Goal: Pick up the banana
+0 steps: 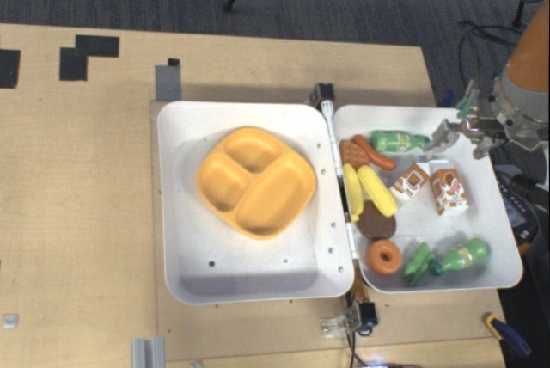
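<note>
The banana (351, 193) lies in the right bin (507, 267), tight against its left wall, with a corn cob (377, 190) touching it on the other side. The gripper (460, 132) hangs over the upper right part of this bin, well apart from the banana, and its 2 fingers look spread apart with nothing between them. For a good grasp I think the arm should cross the bin to the left and turn the wrist, so that the fingers close across the narrow width. The wall and the corn leave little room; a descent near the banana's lower end, beside the brown cookie (375, 223), seems safer.
</note>
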Controlling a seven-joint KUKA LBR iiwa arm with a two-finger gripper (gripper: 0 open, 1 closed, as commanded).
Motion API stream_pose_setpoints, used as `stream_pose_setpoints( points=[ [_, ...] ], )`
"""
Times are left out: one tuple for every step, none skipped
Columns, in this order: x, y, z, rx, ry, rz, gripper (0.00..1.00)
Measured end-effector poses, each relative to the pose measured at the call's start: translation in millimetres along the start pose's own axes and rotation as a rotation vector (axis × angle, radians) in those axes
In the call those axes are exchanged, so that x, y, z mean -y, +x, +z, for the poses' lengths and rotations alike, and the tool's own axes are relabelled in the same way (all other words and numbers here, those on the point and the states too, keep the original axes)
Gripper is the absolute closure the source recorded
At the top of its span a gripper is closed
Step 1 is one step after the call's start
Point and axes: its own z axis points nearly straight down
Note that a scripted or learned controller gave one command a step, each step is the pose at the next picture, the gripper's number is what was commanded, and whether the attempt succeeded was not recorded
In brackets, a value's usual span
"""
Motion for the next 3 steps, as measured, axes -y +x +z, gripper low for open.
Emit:
stream_pose_setpoints(
  points=[
    [-26, 42, 58, -0.001, 0.002, 0.048, 0.00],
    [55, 68, 139, 0.000, -0.002, 0.115, 0.00],
    [54, 69, 129, -0.001, -0.003, 0.114, 1.00]
  ],
)
